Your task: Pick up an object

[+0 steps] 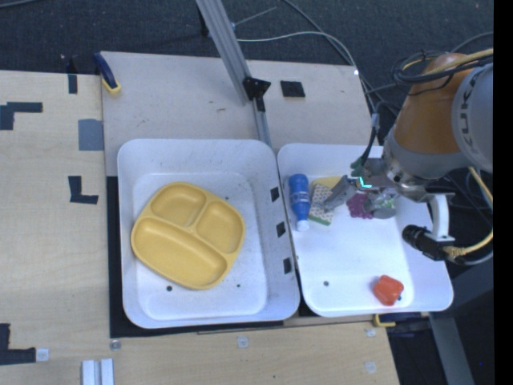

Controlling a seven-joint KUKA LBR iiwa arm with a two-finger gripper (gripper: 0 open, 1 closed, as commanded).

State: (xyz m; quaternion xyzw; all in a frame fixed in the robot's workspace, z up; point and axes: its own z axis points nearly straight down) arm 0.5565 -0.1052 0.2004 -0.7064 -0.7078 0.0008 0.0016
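Nearest edge of the right bin [345,299]: a small orange-red object [388,289] sits alone in the near right corner, well apart from everything else. Looks rounded and light, probably a toy piece; open space all round it, so an easy top-down take across its width.

Left bin [128,215]: yellow divided plate [188,233], three compartments, lying flat, tilted in plan. Stiff plastic by the look, wide and shallow, awkward for two fingers except at the rim.

Farther back in the right bin: blue bottle [298,199] lying along the left wall, white cap toward the near side. Smooth and round, likely to roll or slip; best taken across the body. Just right of it a flat yellowish-green packet [323,203], touching or nearly touching the bottle. Then a purple object [361,205], small, shape unclear, soft-looking.

The hand [359,192] is low over that far cluster, right at the purple object and packet. Cannot tell its state, too blurred and cluttered. Nothing seen lifted. Crowding is the risk here.

Far desk [184,95]: bare board, metal pole base.
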